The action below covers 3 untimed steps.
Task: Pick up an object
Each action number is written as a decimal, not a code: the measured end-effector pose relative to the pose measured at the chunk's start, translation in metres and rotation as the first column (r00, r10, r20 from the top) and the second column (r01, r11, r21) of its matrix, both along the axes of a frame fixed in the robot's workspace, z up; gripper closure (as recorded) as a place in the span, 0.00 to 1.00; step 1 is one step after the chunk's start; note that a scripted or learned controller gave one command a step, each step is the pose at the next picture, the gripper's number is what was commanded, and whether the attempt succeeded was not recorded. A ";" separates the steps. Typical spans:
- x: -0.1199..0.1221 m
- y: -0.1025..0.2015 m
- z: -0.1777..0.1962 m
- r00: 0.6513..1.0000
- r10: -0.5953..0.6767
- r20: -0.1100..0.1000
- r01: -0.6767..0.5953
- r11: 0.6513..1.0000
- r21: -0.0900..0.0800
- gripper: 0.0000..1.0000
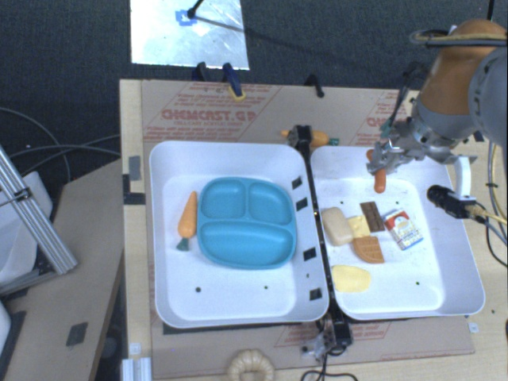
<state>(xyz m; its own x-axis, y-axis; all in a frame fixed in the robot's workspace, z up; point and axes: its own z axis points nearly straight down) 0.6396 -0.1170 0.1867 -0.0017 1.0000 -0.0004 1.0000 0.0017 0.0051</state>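
My gripper [381,163] hangs over the far part of the right bin [456,280]. A small orange-red sausage-shaped piece [380,182] stands upright between its fingers, its lower end just above the bin floor. Below it in the same bin lie a beige block [336,226], a brown bar [371,215], a yellow slice [359,225], an orange-brown wedge [368,249], a pale yellow oval [350,278] and a small red-and-white box [403,229].
The left bin [171,292] holds a blue divided plate [244,221] and a carrot [187,215] beside it on the left. A black fitting [448,201] juts over the right bin's right rim. Clamps sit on the divider between the bins.
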 end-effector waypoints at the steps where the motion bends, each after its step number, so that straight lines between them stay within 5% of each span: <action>1: 0.001 0.000 0.040 1.000 0.004 0.000 -0.004 1.000 0.000 1.00; 3: -0.088 0.067 0.027 1.000 0.005 -0.008 -0.005 1.000 0.002 1.00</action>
<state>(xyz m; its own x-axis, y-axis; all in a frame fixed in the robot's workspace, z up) 0.5519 -0.0504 0.2136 -0.0070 1.0000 0.0013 1.0000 0.0070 -0.0024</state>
